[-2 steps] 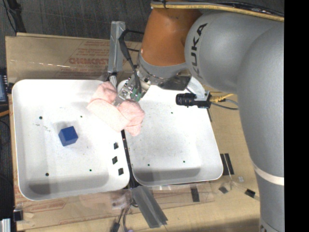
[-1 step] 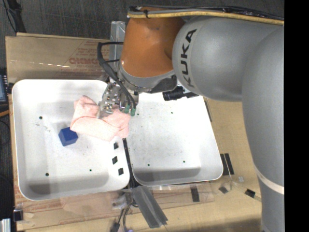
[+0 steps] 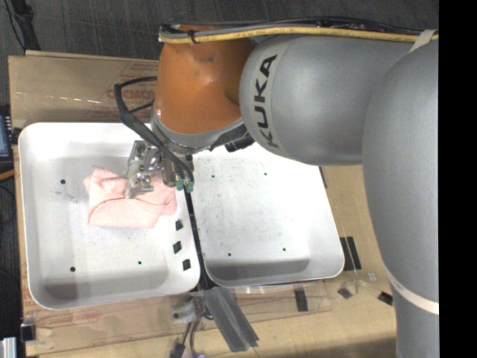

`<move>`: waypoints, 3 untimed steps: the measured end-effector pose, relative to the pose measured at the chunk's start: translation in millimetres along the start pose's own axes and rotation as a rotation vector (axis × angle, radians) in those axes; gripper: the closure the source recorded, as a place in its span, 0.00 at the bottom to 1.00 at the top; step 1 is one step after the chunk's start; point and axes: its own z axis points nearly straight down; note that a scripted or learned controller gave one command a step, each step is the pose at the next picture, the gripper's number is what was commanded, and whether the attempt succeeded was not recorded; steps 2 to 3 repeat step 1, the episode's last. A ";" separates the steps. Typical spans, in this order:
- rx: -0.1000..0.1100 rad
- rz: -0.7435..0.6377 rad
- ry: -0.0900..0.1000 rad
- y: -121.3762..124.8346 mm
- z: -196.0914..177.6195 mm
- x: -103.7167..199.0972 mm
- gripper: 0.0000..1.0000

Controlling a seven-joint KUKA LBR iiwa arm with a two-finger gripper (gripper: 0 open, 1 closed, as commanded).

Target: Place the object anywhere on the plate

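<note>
My gripper (image 3: 141, 179) hangs over the left bin (image 3: 45, 274), its tip right at the upper right part of the pink cloth (image 3: 127, 200). I cannot tell its state from here. The cloth lies crumpled on the floor of that bin, toward its right side. The right bin (image 3: 261, 230) sits just beside the left bin.

two white bins (image 3: 45, 274), one pink cloth (image 3: 123, 200), one arm (image 3: 328, 95), one claw (image 3: 153, 181).
</note>
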 end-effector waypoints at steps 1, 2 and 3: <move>0.000 0.001 -0.001 -0.3 -0.5 -0.2 0.00; 0.000 0.001 -0.001 -0.3 -0.5 -0.2 0.00; 0.000 0.001 -0.001 -0.3 -0.5 -0.2 0.00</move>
